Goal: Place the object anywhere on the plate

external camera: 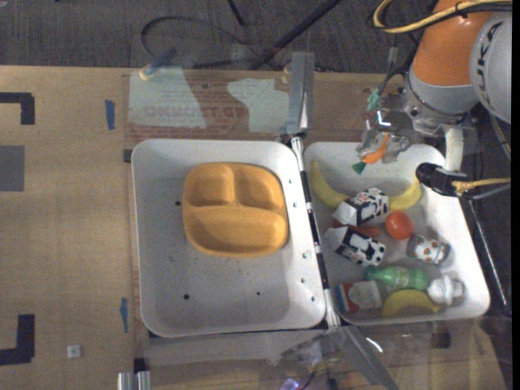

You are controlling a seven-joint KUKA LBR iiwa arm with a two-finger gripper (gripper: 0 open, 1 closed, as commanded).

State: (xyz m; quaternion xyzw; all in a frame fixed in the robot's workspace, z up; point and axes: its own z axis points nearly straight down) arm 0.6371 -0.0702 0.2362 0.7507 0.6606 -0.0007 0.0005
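Nearest us, along the right bin's [475, 254] front edge, we see a bottle lying flat [363, 296], a green bottle [400, 278], a banana [406, 302] and a small white bottle [446, 288]. Behind them sit 2 cow-print cartons [361, 207], a tomato [398, 225] and a strawberry-print cup [427, 250]. 2 more bananas [323, 189] lie at the back. We see the gripper [375, 150] over the back rim of this bin, fingers clamped on a small carrot [370, 158], green end hanging down. In the left bin [154, 242] the orange 3-compartment plate [234, 208] rests with nothing on it.
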